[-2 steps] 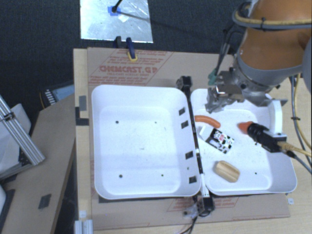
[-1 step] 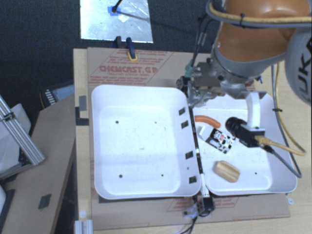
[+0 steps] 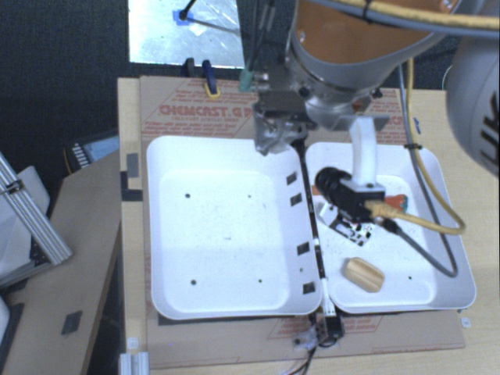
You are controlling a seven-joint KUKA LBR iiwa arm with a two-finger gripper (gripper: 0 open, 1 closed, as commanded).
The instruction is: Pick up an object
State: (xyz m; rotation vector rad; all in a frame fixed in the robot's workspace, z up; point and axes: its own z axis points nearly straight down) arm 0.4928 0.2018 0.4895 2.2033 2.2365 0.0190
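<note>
A tan wooden block (image 3: 364, 274) lies in the right bin (image 3: 445, 287), near its front. A small orange and red object (image 3: 398, 202) sits further back in that bin, by the yellow cable. A flat piece with a black-and-white pattern (image 3: 351, 227) lies between them, partly under the robot's bracket. My gripper (image 3: 273, 137) hangs over the back rim of the left bin (image 3: 211, 241), close to the divider between the bins. It is well behind and to the left of the block. I see nothing in it.
The arm's large orange and grey body (image 3: 375, 30) covers the back of the right bin. A cardboard sheet (image 3: 195, 109) lies under both bins. A metal rail (image 3: 31, 217) stands off the bench at the left.
</note>
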